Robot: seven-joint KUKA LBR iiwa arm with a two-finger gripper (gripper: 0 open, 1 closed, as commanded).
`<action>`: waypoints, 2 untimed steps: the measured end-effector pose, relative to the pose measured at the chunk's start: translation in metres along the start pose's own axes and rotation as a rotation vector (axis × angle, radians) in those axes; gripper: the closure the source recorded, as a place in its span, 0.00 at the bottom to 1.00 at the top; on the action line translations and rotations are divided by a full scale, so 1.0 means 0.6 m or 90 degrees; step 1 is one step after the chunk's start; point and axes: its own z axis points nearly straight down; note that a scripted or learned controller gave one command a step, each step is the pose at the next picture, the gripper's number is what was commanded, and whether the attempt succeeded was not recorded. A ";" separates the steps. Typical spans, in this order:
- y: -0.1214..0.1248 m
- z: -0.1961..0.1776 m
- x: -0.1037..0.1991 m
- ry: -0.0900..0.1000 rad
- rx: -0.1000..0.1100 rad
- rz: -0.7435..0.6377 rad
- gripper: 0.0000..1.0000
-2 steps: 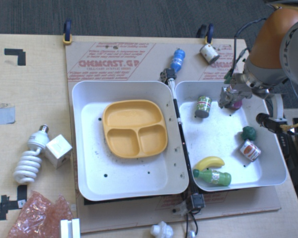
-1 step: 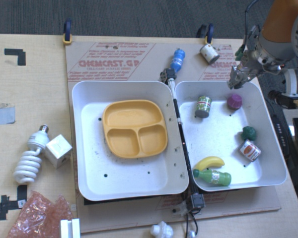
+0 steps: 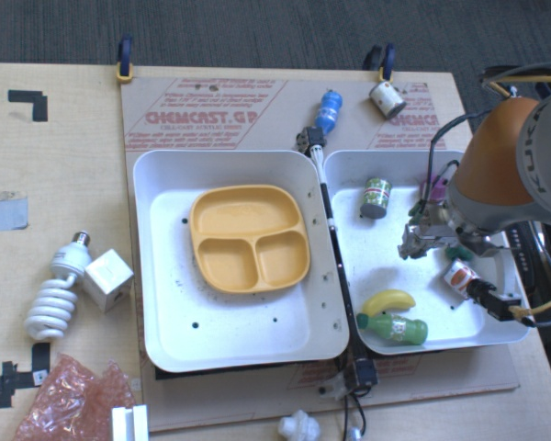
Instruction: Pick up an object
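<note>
The right white bin (image 3: 349, 168) holds a small green-labelled can (image 3: 376, 197) at the back and a yellow banana (image 3: 388, 301) and a green bottle (image 3: 396, 330) at the front. A small red-and-white object (image 3: 459, 277) lies near the right wall. A pink item (image 3: 433, 189) and a green item (image 3: 460, 251) peek out from under the arm. My gripper (image 3: 421, 243) hangs low over the middle right of this bin, right of the can and above the banana. The orange wrist band (image 3: 496, 159) hides much of it.
The left white bin (image 3: 156, 274) holds a yellow divided plate (image 3: 250, 237). Behind the bins lie a blue bottle (image 3: 328, 111) and a small cylinder (image 3: 387, 98). A spiral light bulb (image 3: 59, 288), a white cube (image 3: 108, 277) and a red mesh bag (image 3: 73, 398) lie to the left.
</note>
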 end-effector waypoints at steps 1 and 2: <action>0.038 -0.138 -0.116 -0.001 -0.001 0.000 1.00; -0.058 0.038 -0.146 0.000 -0.001 0.000 1.00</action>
